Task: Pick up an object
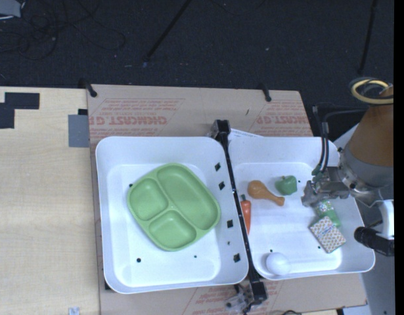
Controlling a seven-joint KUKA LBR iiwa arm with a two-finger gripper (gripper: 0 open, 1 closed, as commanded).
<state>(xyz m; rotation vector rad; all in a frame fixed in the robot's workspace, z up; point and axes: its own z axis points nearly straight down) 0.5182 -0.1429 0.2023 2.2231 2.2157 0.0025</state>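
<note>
Green block (pixel 328 210) under gripper (pixel 318 192), touching patterned packet (pixel 328 234): risk of nudging both, grabbing neither; fingers' state seemingly untellable.

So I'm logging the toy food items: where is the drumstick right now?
In the camera view the drumstick lies in the right bin, toward its upper left, just left of the green pepper and above the carrot.

We can read red print on the cardboard sheet (pixel 188 110) under the bins: "CHEMCRZT GP", mirrored/upside down, twice along its far edge, approx. spelling only. More red print at its near edge, too small to read.
</note>
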